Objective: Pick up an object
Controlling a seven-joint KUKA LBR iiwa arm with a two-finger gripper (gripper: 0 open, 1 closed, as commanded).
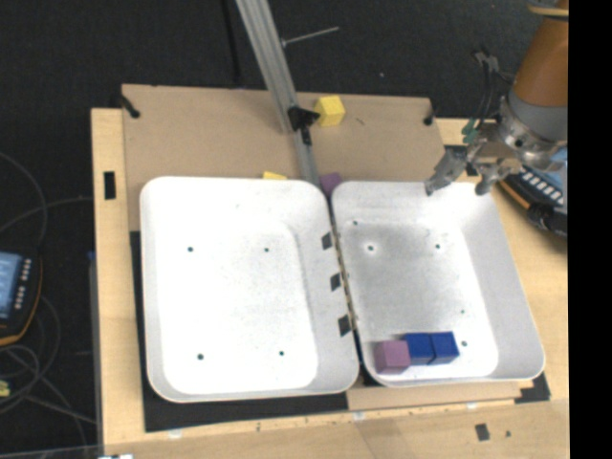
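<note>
Two blocks, far from open fingers

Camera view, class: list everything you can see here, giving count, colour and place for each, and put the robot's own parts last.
Bins: 2, white, side by side on the bench, left bin and right bin.
Purple block: 1, purple, near edge of the right bin.
Blue blocks: 2, blue, touching each other, just right of the purple block.
Yellow block: 1, yellow, on the brown board behind the bins.
Metal rail: 1, grey, slanting down to the gap between the bins.
Handheld device: 1, orange and black, at the left edge.
Arm: 1, grey with orange band, upper right.
Gripper: 1, jaws open, over the right bin's far edge, holding nothing.
</note>
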